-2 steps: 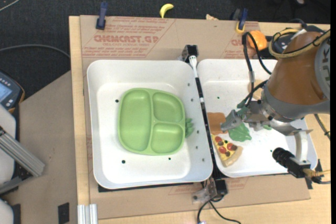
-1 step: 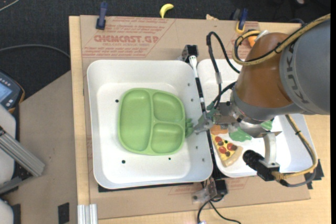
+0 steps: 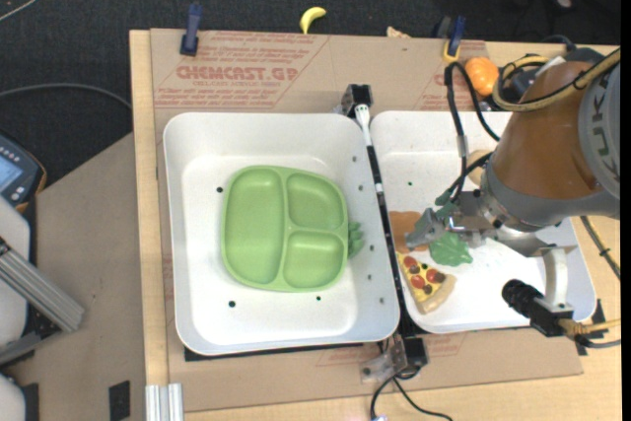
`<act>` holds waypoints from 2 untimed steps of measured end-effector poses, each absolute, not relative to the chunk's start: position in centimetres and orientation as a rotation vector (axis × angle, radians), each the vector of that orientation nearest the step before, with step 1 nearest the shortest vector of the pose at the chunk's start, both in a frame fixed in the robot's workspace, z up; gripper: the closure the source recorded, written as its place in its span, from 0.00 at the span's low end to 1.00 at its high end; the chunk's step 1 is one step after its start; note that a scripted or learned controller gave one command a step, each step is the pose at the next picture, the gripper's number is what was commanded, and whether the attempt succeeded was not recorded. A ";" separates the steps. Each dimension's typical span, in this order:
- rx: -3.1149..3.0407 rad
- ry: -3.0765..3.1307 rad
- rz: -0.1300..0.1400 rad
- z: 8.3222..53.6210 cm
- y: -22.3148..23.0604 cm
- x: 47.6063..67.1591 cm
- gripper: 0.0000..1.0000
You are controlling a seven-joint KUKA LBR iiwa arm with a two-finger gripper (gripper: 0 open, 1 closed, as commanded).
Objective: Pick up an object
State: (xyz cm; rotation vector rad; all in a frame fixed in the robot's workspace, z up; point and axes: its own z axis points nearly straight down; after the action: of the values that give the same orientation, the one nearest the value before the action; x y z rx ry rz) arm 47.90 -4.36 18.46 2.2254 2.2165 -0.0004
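Gripper point(image 3: 441, 228), finger state cannot be told, poised low in the right bin point(image 3: 414, 138) over a green toy point(image 3: 452, 251), pizza slice point(image 3: 426, 280) just beside; descend centred on one item, avoiding its neighbour

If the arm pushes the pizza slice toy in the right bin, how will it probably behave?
The pizza slice lies flat on the right bin floor, so it would probably slide, not roll or tip. It looks thin and small, so likely light. Its low profile may make grasping from above difficult.
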 end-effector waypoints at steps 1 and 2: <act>2.220 2.219 0.002 19.5 -4.1 48.0 1.00; 2.217 2.223 0.003 20.6 0.7 48.0 1.00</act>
State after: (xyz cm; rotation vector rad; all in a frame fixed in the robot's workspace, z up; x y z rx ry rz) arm 47.96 0.67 20.63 2.2172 2.2235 0.0029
